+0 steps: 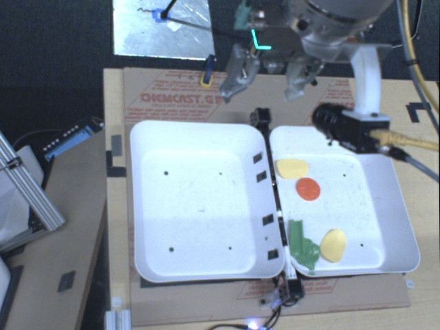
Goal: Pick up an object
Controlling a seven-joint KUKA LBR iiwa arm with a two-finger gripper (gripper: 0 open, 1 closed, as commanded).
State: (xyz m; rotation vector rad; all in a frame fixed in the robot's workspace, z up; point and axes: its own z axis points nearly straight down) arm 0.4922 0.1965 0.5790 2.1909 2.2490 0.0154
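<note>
Poised high above the far edge of the bench, the grey two-finger pincer (265, 81) hangs with its jaws spread apart and nothing between them, well clear of both bins.

The likely trouble from here is a miss. All the candidates are low, flat-looking pieces, so a descent that lands slightly off could close on bare plastic or push a piece aside. The crumpled green scrap (302, 246) lies hard against the inner wall of its bin, where a finger could strike the rim or the black hinge strip (271, 184) between the bins instead of getting beside it.

Everything worth picking sits in the shallow white right-hand bin (385, 205): a pale yellow flat oval (292, 168) near the far inner corner, a round orange-red disc (308, 189) just beside it toward the camera, a rounded yellow lump (333, 245) near the front, and the green scrap just to its left. Whether the oval and disc touch is hard to judge at this resolution. The shallow white left-hand bin (199, 198) shows only its bare floor with a few dark dots.
</note>
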